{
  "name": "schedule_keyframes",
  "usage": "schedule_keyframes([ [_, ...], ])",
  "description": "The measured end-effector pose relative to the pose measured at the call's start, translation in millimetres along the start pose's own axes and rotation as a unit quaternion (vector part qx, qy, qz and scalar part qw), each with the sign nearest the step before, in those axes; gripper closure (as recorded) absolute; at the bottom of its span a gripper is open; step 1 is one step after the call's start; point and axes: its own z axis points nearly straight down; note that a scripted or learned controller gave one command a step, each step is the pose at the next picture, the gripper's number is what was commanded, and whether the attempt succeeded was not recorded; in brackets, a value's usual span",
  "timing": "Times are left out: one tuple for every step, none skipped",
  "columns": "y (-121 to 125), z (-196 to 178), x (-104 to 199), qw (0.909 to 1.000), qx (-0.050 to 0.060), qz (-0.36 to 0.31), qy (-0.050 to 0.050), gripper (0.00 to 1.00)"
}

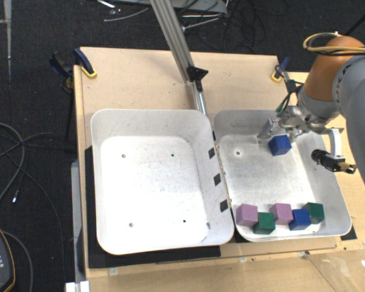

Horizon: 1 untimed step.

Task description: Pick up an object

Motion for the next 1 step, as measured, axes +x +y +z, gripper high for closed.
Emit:
schedule_keyframes([
  [-1.9,-10.4,-2.2,1.0000,0.001,0.001,-0.001,1.00],
])
